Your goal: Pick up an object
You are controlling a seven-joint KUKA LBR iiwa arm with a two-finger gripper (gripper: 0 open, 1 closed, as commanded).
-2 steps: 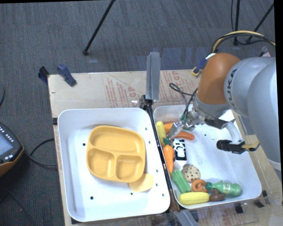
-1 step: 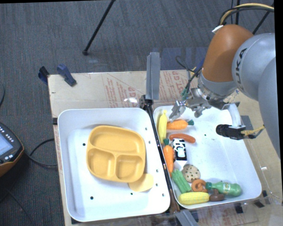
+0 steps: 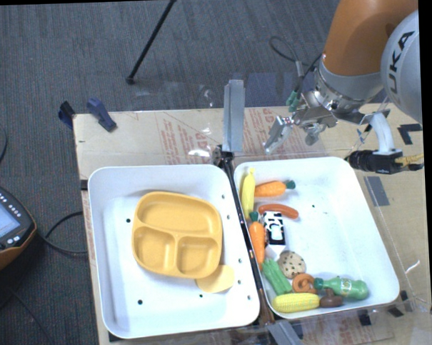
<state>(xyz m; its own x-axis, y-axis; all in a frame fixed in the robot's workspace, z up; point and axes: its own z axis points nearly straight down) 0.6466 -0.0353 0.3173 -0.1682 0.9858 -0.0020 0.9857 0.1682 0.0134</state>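
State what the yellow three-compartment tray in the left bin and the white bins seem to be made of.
Yellow three-compartment tray: probably moulded plastic, smooth and matte; even colour, rounded pressed rims. Shallow white bins: likely thin formed plastic, slightly glossy; soft rounded corners, faint sheen. Neither can be confirmed by sight.

A grey metal post [image 3: 234,117] stands upright just left of the gripper [image 3: 291,133]. Further left, a blue clamp [image 3: 100,114] lies at the edge of the cardboard bench top [image 3: 157,135]. Up and left of the gripper, a thin black pole [image 3: 151,39] slants across the grey carpet [image 3: 53,54]. Far to the gripper's lower left sits a screen pendant [image 3: 5,224], with a black cable [image 3: 58,236] beside it.
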